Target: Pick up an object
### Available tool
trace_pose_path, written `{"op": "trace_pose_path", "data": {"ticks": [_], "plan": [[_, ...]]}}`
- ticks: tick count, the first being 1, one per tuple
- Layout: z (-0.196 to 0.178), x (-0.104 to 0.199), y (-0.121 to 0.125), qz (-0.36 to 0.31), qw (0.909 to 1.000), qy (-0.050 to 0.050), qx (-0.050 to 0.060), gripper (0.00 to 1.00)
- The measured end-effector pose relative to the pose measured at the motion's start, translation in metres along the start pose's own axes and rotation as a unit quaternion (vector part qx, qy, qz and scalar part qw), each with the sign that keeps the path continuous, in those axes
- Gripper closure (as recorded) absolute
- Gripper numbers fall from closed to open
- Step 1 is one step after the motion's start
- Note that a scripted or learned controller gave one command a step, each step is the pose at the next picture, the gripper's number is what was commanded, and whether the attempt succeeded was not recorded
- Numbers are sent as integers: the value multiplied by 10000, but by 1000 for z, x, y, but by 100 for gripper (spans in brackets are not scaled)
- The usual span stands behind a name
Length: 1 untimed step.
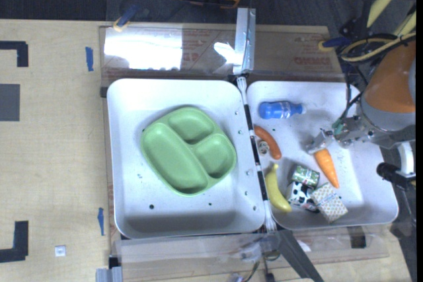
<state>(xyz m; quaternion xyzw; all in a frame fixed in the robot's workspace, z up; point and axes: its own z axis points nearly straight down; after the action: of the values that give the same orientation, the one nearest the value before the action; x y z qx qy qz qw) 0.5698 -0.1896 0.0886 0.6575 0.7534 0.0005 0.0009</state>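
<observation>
A: Reading from the left, what does the desk point(53, 142) carry?

B: Two white bins side by side. The left bin point(125, 195) holds a green divided plate point(188, 150), lying flat near its centre. The right bin point(380, 205) holds the loose items: a blue bottle point(280, 109) near the far wall, a red-orange sausage-like piece point(268, 142) beside the shared rim, a banana point(276, 189) below it, a small green can point(306, 176), a black-and-white patterned item point(301, 195), a speckled packet point(330, 202), and a carrot point(326, 167).

A: How far along is the pick?

B: By appearance, not yet accomplished. Every item lies on the bin floor; nothing is lifted.

A: And the end effector?

B: The end effector point(328, 137) hangs low over the right bin, just above the carrot's thick end, with the arm point(390, 86) entering from the right. Whether its fingers are parted or clenched cannot be told, and nothing shows between them. The carrot appears the likeliest target.
</observation>
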Motion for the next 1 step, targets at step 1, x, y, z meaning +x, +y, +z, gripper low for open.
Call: {"op": "trace_pose_path", "data": {"ticks": [1], "plan": [[-10,0,1,6,10000,-3,-11,100]]}}
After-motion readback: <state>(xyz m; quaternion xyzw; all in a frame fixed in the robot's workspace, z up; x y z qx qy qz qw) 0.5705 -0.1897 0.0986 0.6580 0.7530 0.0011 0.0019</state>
